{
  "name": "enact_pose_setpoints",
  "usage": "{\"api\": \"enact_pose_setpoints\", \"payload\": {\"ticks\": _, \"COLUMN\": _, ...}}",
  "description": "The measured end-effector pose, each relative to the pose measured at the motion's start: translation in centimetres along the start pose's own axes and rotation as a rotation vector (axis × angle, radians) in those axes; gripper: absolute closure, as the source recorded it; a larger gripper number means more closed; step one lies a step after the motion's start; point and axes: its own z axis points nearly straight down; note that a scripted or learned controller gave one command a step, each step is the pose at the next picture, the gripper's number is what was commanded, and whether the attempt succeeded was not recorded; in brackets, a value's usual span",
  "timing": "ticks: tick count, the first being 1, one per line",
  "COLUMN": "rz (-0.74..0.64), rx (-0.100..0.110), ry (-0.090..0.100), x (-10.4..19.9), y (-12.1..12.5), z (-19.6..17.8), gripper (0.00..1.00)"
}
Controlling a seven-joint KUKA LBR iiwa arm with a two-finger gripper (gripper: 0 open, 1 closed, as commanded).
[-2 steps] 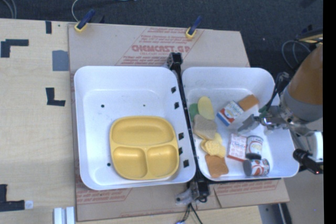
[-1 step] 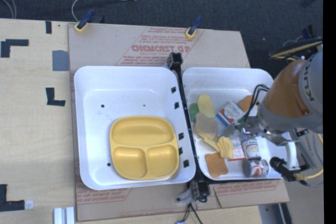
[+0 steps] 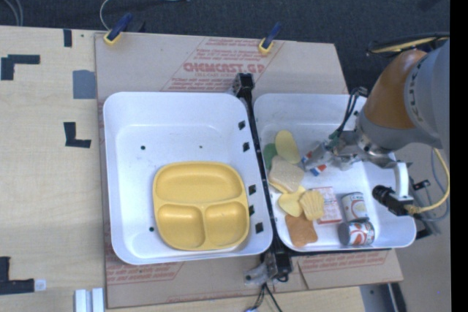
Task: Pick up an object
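Note:
My gripper point(image 3: 319, 157) reaches down into the right bin point(image 3: 307, 107), near its middle, with the grey and orange arm point(image 3: 398, 102) coming in from the right. Just left of it lie a pale yellow-green piece point(image 3: 286, 145) and a cream slice point(image 3: 284, 175). Toward the front of it are a yellow wedge point(image 3: 291, 203), a ridged yellow piece point(image 3: 313, 204), a brown slice point(image 3: 300, 231) and a small white packet point(image 3: 328, 205). Two cans point(image 3: 355, 205) point(image 3: 358, 233) rest at the front right.
The left bin point(image 3: 146, 120) holds a yellow divided plate point(image 3: 202, 204). A black divider clip line point(image 3: 252, 157) runs between the bins. Both bins sit on a cardboard sheet point(image 3: 212, 62) held down by two clamps at the back.

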Motion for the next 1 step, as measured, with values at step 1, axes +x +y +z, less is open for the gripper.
{"api": "enact_pose_setpoints", "payload": {"ticks": 1, "rz": 0.000, "rx": 0.000, "ry": -0.002, "x": 2.85, "y": 2.54, "z": 0.03, "gripper": 0.00}}
